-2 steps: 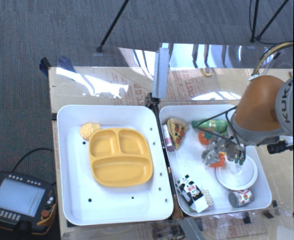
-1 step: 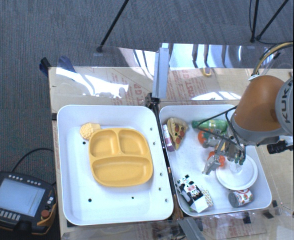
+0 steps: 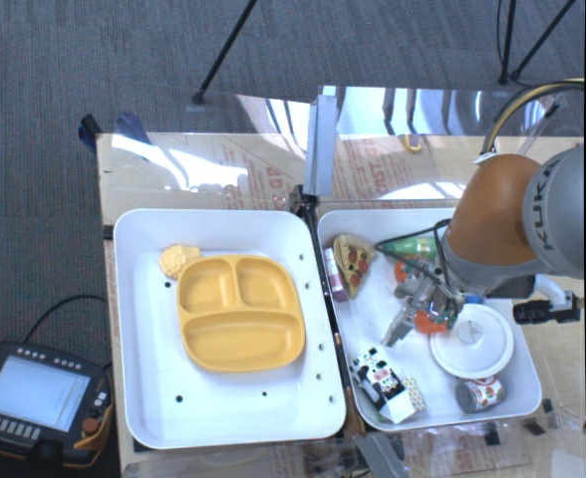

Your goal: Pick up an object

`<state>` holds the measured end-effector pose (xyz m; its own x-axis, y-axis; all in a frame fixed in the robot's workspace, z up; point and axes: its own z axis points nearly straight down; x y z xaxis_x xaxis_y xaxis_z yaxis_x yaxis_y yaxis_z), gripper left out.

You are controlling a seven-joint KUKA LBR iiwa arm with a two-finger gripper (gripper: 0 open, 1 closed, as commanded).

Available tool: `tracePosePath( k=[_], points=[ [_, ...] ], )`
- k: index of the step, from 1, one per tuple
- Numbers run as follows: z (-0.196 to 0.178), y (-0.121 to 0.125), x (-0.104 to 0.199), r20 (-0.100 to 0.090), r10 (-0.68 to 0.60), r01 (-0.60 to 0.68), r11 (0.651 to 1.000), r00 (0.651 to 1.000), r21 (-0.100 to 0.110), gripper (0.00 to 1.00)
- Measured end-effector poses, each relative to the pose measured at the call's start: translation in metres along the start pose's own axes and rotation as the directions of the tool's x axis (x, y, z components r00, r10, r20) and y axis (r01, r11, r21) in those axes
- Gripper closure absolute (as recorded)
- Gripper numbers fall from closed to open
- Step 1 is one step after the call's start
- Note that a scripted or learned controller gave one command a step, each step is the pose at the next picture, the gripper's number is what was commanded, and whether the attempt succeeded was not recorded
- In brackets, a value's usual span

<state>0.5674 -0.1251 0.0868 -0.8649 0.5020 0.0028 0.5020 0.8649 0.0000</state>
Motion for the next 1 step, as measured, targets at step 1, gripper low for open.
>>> tracePosePath(
  k=[1],
  points=[
    [-0.001,-0.0263,-0.0439,0.003,0.048,-0.048,0.999,0.999,-0.001,0.0]
  ],
)
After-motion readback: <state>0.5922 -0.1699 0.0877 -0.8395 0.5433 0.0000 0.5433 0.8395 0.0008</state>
